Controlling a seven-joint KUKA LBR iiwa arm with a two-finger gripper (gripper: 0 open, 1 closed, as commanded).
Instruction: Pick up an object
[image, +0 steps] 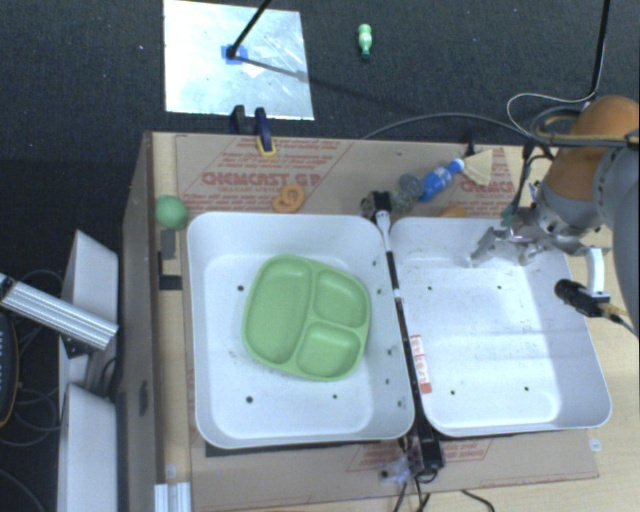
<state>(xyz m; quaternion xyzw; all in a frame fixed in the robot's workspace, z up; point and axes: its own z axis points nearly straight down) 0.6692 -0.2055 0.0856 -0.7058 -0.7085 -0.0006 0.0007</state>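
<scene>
Left bin (215, 400) holds green tray (306, 317); pincer (508, 243) well apart over right bin (580, 395), state unclear.

The light is bright and even, and the two white bins (300, 420) shine almost too white to show any detail. A shiny sheet (240, 60) at the top glares, shadows are soft and faint, and the whole picture looks a little fuzzy and grainy.

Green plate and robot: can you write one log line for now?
gripper: over right bin, far edge | green plate: in left bin, untouched
</scene>
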